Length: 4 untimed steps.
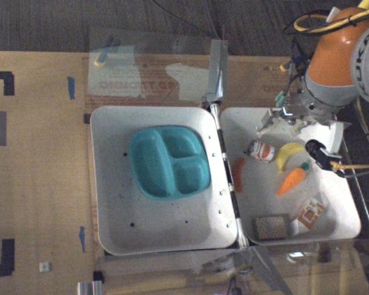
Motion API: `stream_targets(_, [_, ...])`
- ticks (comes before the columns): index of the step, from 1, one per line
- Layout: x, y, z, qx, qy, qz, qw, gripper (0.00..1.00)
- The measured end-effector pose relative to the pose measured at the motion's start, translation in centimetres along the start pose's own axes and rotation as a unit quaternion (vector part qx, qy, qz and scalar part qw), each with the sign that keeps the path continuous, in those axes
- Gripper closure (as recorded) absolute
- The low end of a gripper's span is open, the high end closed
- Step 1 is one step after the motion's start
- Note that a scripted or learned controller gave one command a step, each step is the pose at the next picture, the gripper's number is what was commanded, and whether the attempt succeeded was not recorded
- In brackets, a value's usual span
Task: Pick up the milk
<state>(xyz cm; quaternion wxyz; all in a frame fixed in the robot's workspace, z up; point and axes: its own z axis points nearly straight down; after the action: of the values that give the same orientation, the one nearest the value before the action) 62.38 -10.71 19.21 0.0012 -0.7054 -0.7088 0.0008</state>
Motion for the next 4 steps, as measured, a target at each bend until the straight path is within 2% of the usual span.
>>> stream_targets(1, [-5.2, -5.7, 0.2, 0.000, 0.000, -0.002, 1.0000, 0.00])
stream_targets(2, [-11.1, -13.4, 5.6, 0.000, 0.000, 0.013, 0.9999, 0.00])
stream_targets(3, [-11.0, -14.2, 10.5, -0.004, 0.000, -0.168, 0.9858, 0.00])
stream_targets(4, [-9.8, -14.4, 6.0, -0.002, -0.001, -0.181, 0.9835, 0.00])
